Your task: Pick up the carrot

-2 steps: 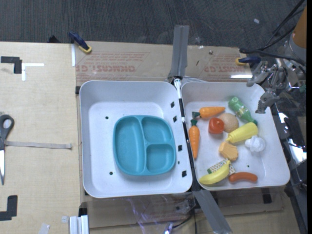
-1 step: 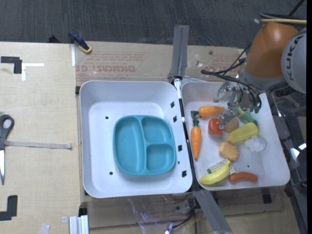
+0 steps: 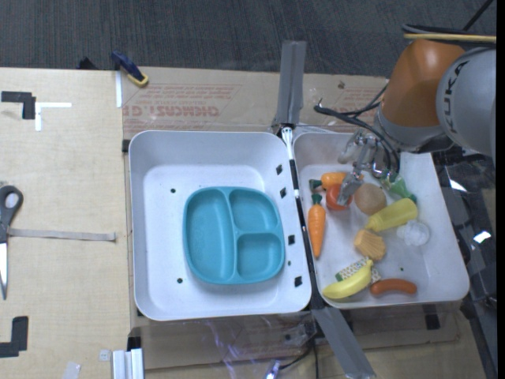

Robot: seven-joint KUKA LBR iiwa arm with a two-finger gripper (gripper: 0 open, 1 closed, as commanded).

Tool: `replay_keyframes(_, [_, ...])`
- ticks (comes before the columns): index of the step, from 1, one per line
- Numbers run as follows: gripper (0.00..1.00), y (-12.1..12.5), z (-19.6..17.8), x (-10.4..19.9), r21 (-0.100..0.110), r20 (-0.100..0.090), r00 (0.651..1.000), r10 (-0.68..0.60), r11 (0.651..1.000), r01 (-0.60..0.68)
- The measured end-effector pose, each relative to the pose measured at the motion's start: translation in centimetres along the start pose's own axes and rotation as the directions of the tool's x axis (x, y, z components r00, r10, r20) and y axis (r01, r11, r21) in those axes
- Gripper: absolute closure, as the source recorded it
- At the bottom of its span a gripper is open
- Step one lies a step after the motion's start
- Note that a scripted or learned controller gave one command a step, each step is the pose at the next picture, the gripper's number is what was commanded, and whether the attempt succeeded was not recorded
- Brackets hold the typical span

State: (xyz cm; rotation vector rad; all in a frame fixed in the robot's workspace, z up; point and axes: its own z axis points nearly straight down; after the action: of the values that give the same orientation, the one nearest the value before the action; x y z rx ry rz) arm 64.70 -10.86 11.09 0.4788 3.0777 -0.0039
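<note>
The carrot (image 3: 316,229) is orange with a small green top and lies along the left wall of the right bin (image 3: 447,253), tip pointing toward the front. My gripper (image 3: 352,183) hangs over the back of that bin, just right of and behind the carrot's green end. It is directly above a small red and orange toy (image 3: 336,194). I see nothing held in it, and the carrot lies apart from it.
Crowding the right bin are a brown round toy (image 3: 368,198), a yellow piece (image 3: 392,214), a green piece (image 3: 399,187), a clear cup (image 3: 415,232), a tan chunk (image 3: 369,245), a banana (image 3: 349,283) and a sausage (image 3: 393,288). The left bin (image 3: 150,235) holds a teal divided plate (image 3: 234,234).
</note>
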Motion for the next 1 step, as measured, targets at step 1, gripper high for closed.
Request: replay_keyframes(1, [0.00,0.10,0.00,1.34,0.000,0.000,0.980,0.198,0.980,-0.198])
